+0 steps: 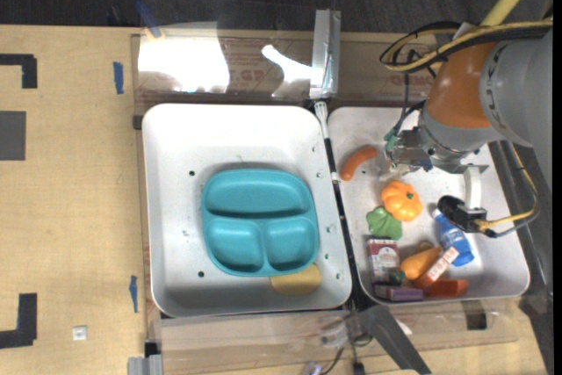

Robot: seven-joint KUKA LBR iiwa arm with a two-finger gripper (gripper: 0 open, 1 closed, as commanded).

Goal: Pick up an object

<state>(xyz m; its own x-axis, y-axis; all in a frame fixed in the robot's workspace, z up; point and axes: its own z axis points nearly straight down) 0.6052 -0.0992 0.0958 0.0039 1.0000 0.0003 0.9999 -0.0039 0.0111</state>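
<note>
In the right bin (505,277), my gripper (407,155) hangs low over the upper part, under the grey arm with its orange band. An orange sausage-shaped toy (357,162) lies just left of it. An orange pumpkin (402,200) sits just below it, with a green leafy toy (384,224) at its lower left. Further toward the front edge are a small red and white box (384,257), an orange carrot-like piece (420,262), a blue bottle (454,242), a red piece (444,285) and a purple piece (399,294). Nothing shows between the gripper and these objects.
The left bin (167,136) holds a teal divided tray (259,219), with a tan block (296,280) by its front edge. A ridge (335,189) separates the two bins. A clear plastic sheet (228,57) lies behind the left bin.
</note>
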